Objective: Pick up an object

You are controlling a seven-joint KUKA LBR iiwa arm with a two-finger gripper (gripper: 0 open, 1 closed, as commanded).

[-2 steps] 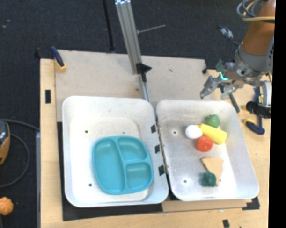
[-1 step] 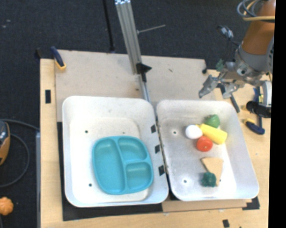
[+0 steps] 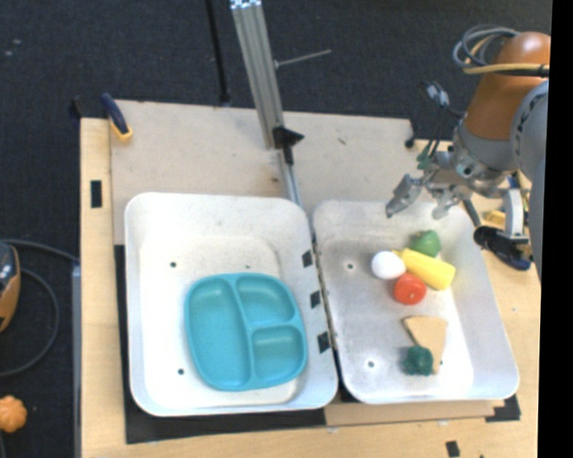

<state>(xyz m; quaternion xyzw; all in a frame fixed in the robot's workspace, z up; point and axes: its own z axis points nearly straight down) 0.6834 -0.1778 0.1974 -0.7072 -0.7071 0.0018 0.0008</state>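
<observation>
Camera view gives me the claw (image 3: 421,202) spread open with nothing between its fingers, hanging above the far edge of the right bin (image 3: 361,235). Just below it I see the toy foods: green piece (image 3: 424,243), yellow piece (image 3: 430,269), white egg (image 3: 387,265), red tomato (image 3: 409,290). Well left sits the teal tray (image 3: 245,330) in the left bin (image 3: 174,229), on a tan bench (image 3: 196,145) over dark carpet (image 3: 49,37).

Item count: 2 shallow white plastic bins, left (image 3: 155,219) and right (image 3: 490,306). 1 turquoise divided plastic tray (image 3: 245,330). 6 toy food pieces: 1 white egg (image 3: 387,265), 1 yellow corn cob (image 3: 429,269), 1 red tomato (image 3: 409,290), 1 green round piece (image 3: 424,243), 1 tan wedge (image 3: 425,333), 1 dark green floret (image 3: 417,361).
</observation>
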